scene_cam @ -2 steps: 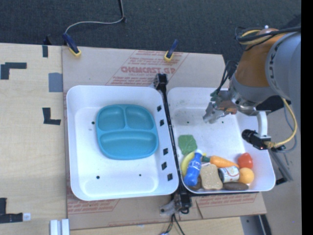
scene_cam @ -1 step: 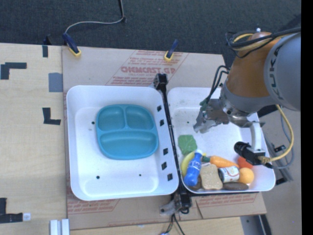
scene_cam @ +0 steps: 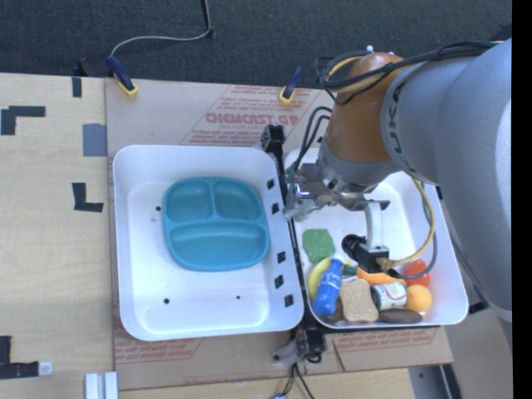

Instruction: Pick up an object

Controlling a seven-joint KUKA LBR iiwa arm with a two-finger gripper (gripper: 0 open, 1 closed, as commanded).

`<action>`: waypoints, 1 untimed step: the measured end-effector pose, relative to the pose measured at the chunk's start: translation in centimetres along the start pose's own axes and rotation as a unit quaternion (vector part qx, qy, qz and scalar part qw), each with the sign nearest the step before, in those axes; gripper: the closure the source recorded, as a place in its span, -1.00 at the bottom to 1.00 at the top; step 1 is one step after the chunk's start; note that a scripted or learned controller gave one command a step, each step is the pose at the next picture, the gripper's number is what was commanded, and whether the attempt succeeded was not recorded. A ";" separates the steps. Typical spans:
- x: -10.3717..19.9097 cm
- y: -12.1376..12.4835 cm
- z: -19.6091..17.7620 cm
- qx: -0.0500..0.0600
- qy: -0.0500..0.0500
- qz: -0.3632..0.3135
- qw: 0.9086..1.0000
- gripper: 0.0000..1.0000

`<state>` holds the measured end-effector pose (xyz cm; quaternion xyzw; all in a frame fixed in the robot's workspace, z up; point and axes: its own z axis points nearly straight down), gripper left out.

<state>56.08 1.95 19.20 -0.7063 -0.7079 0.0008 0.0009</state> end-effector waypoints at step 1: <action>0.0 0.0 0.0 0.000 0.000 0.000 1.000 -1.00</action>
